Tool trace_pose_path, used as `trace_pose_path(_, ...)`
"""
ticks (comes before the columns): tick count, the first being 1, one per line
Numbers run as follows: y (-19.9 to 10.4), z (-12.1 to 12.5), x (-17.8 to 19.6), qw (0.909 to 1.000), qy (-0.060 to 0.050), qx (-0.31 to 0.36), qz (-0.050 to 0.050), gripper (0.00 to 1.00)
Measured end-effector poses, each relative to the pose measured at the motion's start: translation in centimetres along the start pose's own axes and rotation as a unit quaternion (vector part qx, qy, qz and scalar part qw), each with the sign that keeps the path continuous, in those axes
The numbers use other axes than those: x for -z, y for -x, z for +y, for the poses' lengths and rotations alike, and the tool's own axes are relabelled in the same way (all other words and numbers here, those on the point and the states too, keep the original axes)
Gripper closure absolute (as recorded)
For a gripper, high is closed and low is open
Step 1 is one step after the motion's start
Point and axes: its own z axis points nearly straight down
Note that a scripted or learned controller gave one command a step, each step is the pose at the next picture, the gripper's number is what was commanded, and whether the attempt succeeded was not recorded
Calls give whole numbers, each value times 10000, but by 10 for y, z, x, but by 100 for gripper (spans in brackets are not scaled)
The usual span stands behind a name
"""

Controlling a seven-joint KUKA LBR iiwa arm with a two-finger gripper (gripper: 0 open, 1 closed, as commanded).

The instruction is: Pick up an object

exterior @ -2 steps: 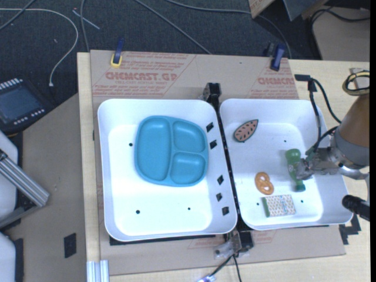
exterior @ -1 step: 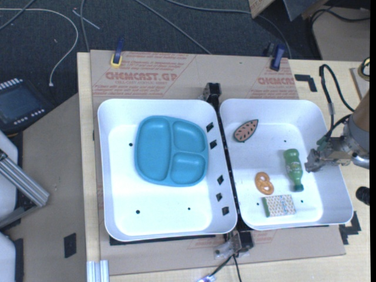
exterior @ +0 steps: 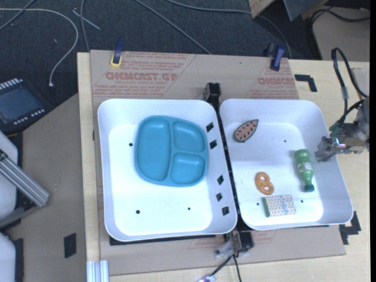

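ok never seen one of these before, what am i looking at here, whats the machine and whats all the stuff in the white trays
One camera fixed above a bench looks down at a slant. Two shallow white bins sit side by side. The left bin holds a blue divided plate. The right bin holds four small things: a brown leaf-shaped piece, a green bottle, an orange pretzel and a patterned flat packet. The machine is a robot arm reaching in from the right; its gripper sits at the right bin's edge, near the bottle. It should pick something up; nothing shows between its fingers.
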Motion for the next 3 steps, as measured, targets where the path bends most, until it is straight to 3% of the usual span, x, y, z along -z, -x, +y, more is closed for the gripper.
trace_pose_path(1, 0, 1, 18, 10000, -12, 0, 6, 100)
trace_pose_path(3, -114, 6, 10, 10000, -40, 19, 23, 100)
